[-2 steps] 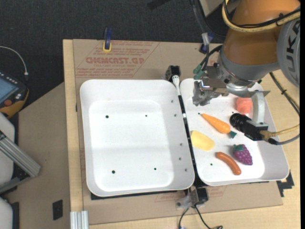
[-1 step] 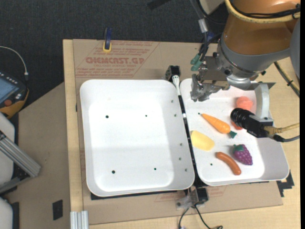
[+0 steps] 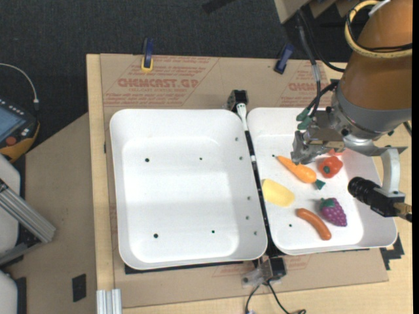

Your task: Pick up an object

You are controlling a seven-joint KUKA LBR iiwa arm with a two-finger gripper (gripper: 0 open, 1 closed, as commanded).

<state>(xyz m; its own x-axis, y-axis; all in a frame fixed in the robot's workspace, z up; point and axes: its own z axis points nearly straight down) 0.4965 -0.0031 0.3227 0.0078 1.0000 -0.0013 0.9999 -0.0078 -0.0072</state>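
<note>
Carrot lies in the right bin, just under the tool, with its thin tip poking out toward the left bin. You can see the tool hanging low over it, likely lined up for a grab, but I cannot tell whether it is spread or pressed together. Close below the tool sit a lemon, a sausage, grapes and a tomato.

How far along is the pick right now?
Done: the end effector is down over the right bin, above the carrot. In hand: nothing visibly. Left: grasping and lifting; carrot, lemon, sausage, grapes and tomato all lie in the bin.
</note>
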